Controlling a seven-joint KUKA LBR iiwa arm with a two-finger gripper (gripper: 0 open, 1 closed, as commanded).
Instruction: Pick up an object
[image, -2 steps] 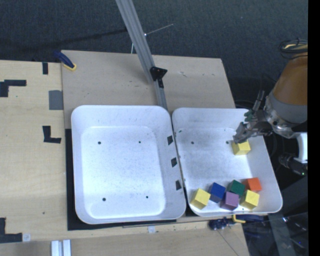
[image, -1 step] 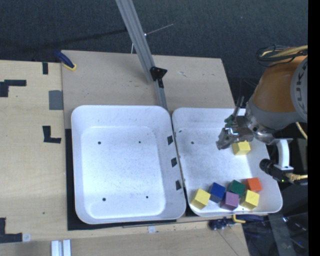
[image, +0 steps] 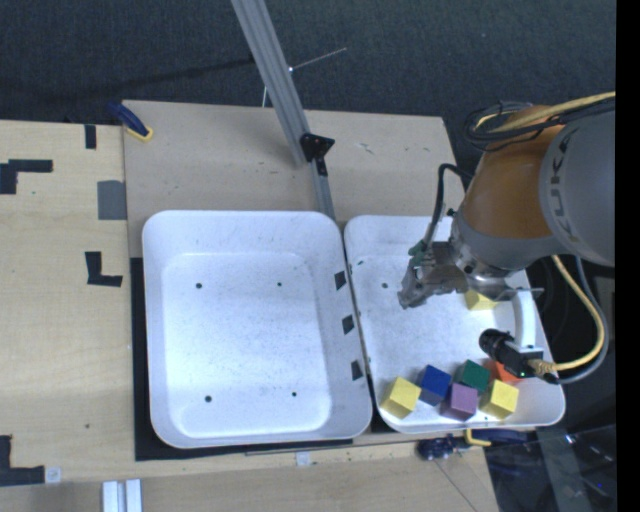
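We are seeing the tool (image: 418, 285) hanging over the right bin (image: 385, 245); we cannot tell how it stands. Five blocks (image: 451, 390) are sitting at its five o'clock, along the bin's near edge. The left bin (image: 160, 235) is offering open room.

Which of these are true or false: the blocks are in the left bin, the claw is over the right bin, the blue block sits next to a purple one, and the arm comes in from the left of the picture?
1. The blocks are in the left bin. False: the blue block, purple block and the others lie in the right bin; the left bin shows bare white floor.
2. The claw is over the right bin. True.
3. The blue block sits next to the purple block. True: they lie side by side near the bin's front edge.
4. The arm comes in from the picture's left. False: it reaches in from the right.
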